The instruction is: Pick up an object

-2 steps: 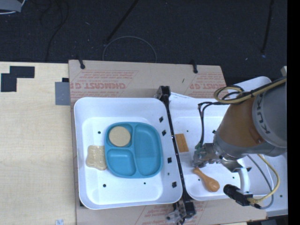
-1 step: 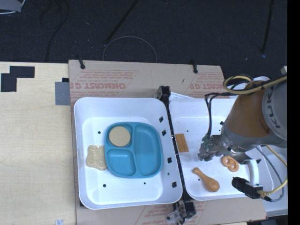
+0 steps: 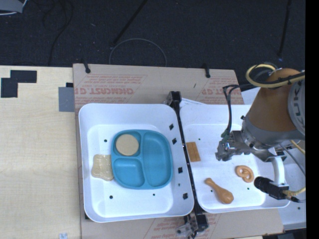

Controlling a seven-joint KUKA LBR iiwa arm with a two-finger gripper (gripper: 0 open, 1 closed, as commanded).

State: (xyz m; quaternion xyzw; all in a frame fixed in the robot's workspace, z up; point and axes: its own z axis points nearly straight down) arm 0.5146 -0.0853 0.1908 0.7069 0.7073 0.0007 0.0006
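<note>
Right bin [image 3: 209, 118]: wooden spoon [image 3: 219, 190] at front, pretzel [image 3: 244, 173] beside it, brown block [image 3: 192, 152] by divider. Gripper [image 3: 225, 151] hovers above floor; fingers' state unclear. Left bin: blue tray [image 3: 149, 168], round cracker [image 3: 126, 144].

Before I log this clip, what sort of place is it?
Probably a robotics lab bench: two white bins on cardboard, toy food such as a pretzel, cables on dark carpet, and a robot arm.
</note>
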